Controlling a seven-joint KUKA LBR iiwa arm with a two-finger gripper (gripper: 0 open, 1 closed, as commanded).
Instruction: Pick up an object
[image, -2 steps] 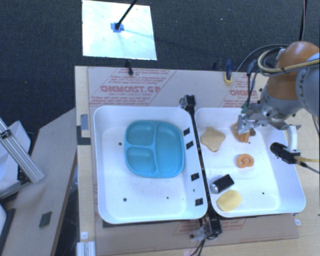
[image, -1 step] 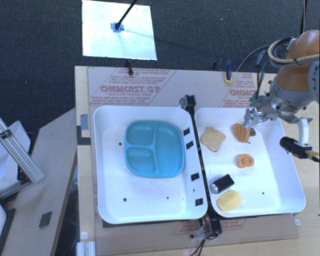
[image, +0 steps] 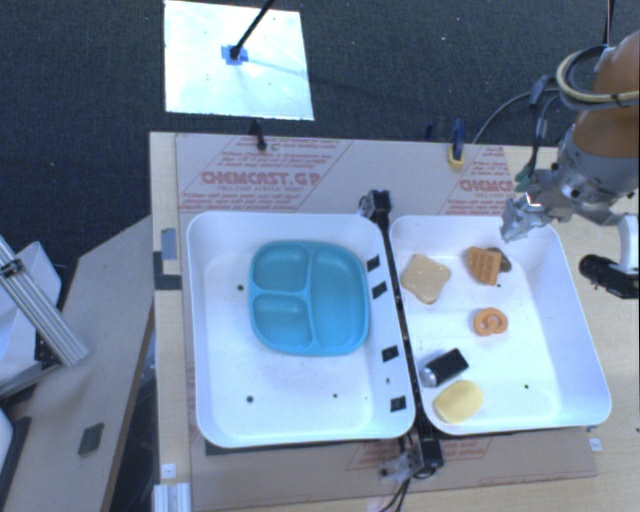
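The right bin holds a tan bread slice, an orange waffle piece, an orange ring, a black and silver object and a pale yellow lump. My gripper hangs over the bin's far right corner, just right of and above the waffle piece, touching none of the objects. Nothing shows between its fingers.
The left bin holds a blue divided plate. A black divider runs between the bins. A white sheet lies on the dark floor beyond the bench. A metal rail stands at the left.
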